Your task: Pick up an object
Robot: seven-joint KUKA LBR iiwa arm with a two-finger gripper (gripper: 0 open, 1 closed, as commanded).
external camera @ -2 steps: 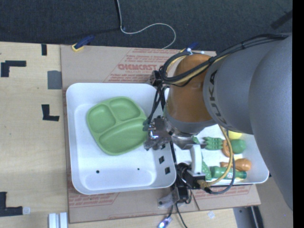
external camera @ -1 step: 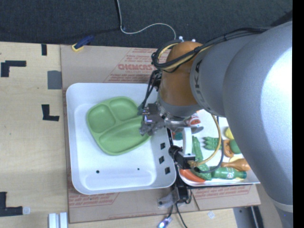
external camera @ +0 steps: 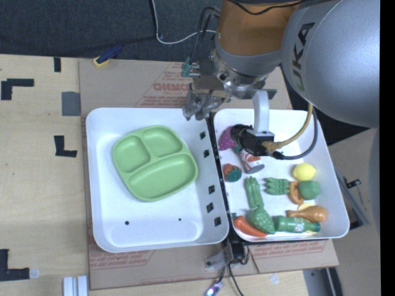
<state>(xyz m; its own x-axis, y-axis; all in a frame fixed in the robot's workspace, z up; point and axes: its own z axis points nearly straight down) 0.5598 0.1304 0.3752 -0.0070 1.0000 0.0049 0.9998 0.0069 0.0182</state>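
My gripper [external camera: 200, 108] hangs low over the back end of the divider between the two bins, under the orange-banded wrist. The right bin [external camera: 330, 165] holds several toy foods. Among them are a purple piece [external camera: 226, 138], a teal and red round piece [external camera: 232, 173], a green cob [external camera: 252, 192], a yellow lemon [external camera: 303, 171], a green ball [external camera: 310, 189], a green bottle [external camera: 297, 226] and an orange carrot [external camera: 245, 227]. The purple piece lies nearest the gripper, just to its front right. Nothing shows held in the gripper.
A green divided plate [external camera: 155, 162] lies in the left bin [external camera: 99, 184]. A black fitting with a white tube and hose [external camera: 254, 140] hangs from the arm over the back of the right bin. Cardboard lies under both bins.
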